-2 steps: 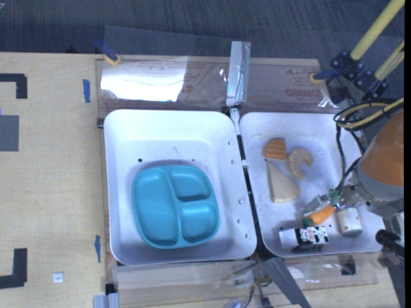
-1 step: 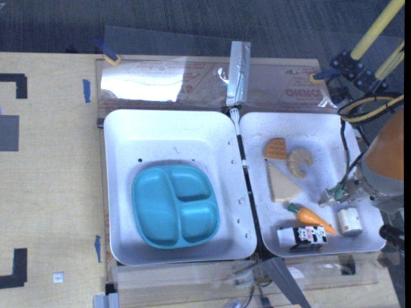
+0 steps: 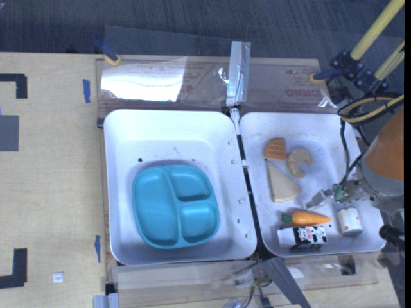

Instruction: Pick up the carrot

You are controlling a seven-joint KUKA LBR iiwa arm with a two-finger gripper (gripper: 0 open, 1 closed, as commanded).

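Note:
The carrot [image 3: 309, 219], orange with a green top at its left end, lies on its side near the front of the right bin [image 3: 327, 128]. My gripper [image 3: 335, 194] reaches in from the right edge and hovers just above and to the right of the carrot, close to it but apart. Nothing shows in its grasp. The arm's orange band sits at the frame's right edge.
A black-and-white carton [image 3: 305, 235] lies just in front of the carrot, and a white cylinder [image 3: 349, 221] stands to its right. A pale wedge [image 3: 282, 185], a tan slice [image 3: 275, 149] and a beige curl [image 3: 299, 162] lie further back. A blue divided plate [image 3: 175, 204] sits in the left bin [image 3: 128, 133].

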